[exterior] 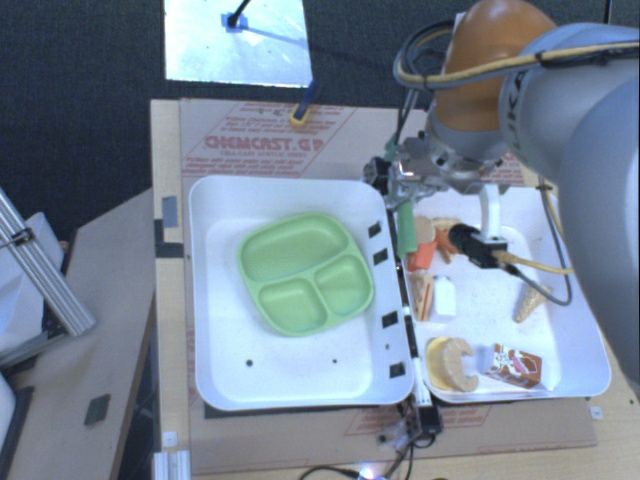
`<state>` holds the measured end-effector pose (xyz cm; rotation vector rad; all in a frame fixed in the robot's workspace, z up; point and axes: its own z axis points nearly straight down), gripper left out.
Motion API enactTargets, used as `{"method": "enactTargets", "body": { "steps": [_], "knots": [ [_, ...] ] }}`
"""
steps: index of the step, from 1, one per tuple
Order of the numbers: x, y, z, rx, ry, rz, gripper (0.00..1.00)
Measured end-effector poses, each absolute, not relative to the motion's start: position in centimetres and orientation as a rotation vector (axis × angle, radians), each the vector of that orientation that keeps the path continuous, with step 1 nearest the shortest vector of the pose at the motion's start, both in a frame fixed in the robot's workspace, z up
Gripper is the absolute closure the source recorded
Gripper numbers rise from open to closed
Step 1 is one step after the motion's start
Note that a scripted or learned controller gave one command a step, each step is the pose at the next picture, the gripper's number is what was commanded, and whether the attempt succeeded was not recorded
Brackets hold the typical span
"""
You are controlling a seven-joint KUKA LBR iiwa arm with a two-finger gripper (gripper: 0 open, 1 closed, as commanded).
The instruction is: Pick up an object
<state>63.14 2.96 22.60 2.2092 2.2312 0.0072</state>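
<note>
The right bin [575,338] holds several toy foods. A green stick-shaped piece [406,230] lies along its left wall, with an orange-red piece [423,254] and a tan piece [427,231] beside it. Further forward are a striped sandwich piece [420,292], a white block [442,297], a croissant [459,361] on a small yellow dish, a brown packet [515,365] and a cone [528,304]. My gripper [402,184] hangs over the bin's back left corner, just above the green stick. Nothing shows as held.
The left bin [215,268] carries a green divided plate [305,272]. A black part with a yellow cable [478,245] juts from the wrist over the right bin. The arm covers the right bin's back right. Clips line the wall between the bins.
</note>
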Motion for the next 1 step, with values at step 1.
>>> {"method": "enactTargets", "body": {
  "steps": [1],
  "knots": [
    [63.46, 8.33, 23.45, 2.211, 2.231, 0.006, 1.00]
  ]
}}
